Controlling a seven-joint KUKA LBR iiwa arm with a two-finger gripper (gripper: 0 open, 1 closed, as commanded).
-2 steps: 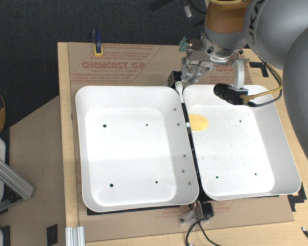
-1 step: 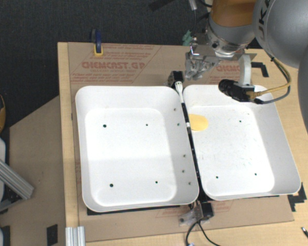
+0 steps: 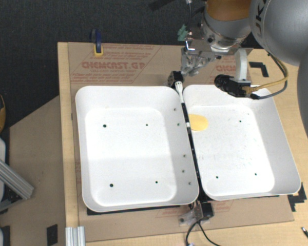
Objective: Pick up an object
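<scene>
A yellow disc point(image 3: 198, 122) lies in the right bin point(image 3: 277, 152), well below the raised gripper point(image 3: 195, 65), whose jaw state cannot be told.

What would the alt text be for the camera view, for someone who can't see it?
A small yellow object lies in the right white bin, near its left wall, beside the left white bin. The grey arm's hand is above the bins' far edge, apart from the object.

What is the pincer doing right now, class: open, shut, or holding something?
Pincer: cannot be told; it hangs above the far edge of the bins, away from the yellow piece.
</scene>
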